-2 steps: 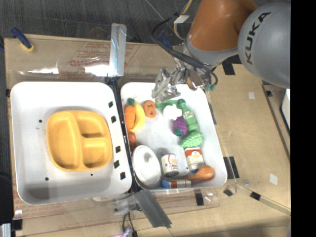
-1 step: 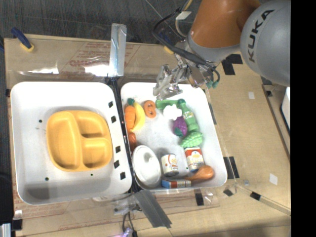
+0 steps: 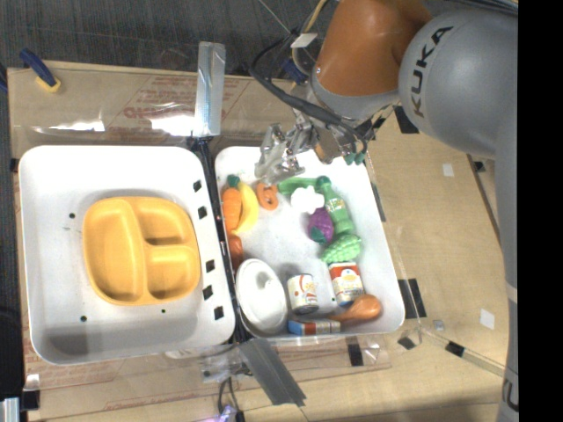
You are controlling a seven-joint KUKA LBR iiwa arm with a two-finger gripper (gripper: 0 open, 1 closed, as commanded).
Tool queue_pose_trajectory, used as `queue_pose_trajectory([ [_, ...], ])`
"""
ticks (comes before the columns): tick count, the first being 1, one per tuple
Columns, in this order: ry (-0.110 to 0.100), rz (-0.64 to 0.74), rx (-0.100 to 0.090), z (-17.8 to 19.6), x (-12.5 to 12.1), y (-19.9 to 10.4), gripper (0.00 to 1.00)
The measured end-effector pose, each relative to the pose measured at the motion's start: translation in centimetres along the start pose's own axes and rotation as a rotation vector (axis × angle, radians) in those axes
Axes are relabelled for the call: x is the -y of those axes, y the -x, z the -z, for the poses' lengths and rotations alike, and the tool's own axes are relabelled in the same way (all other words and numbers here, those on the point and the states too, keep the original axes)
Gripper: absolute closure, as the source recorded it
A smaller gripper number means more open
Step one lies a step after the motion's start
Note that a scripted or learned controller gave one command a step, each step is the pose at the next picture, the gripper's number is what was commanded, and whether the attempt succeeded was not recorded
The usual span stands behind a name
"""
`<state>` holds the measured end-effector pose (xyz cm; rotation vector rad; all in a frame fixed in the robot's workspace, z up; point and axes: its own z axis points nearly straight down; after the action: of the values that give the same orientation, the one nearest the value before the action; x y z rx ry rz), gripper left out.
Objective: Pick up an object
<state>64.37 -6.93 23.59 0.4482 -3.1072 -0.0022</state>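
Observation:
My gripper (image 3: 278, 160) hangs over the far left corner of the right bin (image 3: 383, 236), open, with nothing between its fingers. Just below it lie a small orange piece (image 3: 267, 197), a yellow banana (image 3: 249, 207) and an orange carrot (image 3: 231, 207). Further right are a green item (image 3: 302, 185), a purple eggplant (image 3: 320, 225) and a green bottle (image 3: 339, 214). Near the front edge sit a white bowl (image 3: 259, 294), two small cans (image 3: 303, 293) (image 3: 347, 281) and a brown sausage (image 3: 361, 309).
The left bin (image 3: 40, 192) holds a yellow divided plate (image 3: 141, 249). The grey arm with its orange band (image 3: 361, 42) fills the upper right, above the right bin's far rim. A strip of tape (image 3: 210, 86) stands behind the gap between the bins.

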Motion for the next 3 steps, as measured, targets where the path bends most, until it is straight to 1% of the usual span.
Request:
queue_pose_trajectory([
  [1,-0.004,-0.143,0.007,4.4,0.2,1.4,1.00],
  [2,-0.004,0.140,0.003,2.8,7.9,-3.0,1.00],
  [3,-0.003,0.019,0.006,5.4,3.5,0.4,1.00],
])
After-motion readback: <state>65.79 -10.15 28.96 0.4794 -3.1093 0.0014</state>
